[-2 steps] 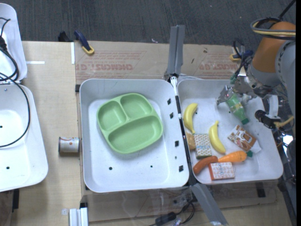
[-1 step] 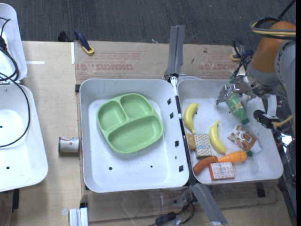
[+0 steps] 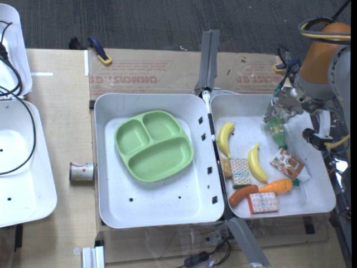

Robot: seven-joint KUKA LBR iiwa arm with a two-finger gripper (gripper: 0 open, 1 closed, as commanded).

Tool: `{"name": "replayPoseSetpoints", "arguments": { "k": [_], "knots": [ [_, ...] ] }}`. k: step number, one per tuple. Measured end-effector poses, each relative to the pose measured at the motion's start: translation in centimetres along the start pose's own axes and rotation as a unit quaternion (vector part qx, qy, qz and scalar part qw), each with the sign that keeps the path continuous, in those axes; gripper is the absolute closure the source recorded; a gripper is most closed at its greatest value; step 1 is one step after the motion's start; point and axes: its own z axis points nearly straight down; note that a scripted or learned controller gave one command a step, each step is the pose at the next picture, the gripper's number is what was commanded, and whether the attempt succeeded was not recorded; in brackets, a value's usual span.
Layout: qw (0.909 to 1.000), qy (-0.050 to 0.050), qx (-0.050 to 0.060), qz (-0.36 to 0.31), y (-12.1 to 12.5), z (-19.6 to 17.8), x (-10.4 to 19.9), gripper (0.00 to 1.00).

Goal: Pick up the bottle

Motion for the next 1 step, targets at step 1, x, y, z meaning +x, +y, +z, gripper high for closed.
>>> {"name": "replayPoseSetpoints", "arguments": {
  "k": [1],
  "knots": [
    [0.9995, 0.001, 0.000, 0.033, -2.25, -15.25, 4.94, 1.00]
  ]
}}
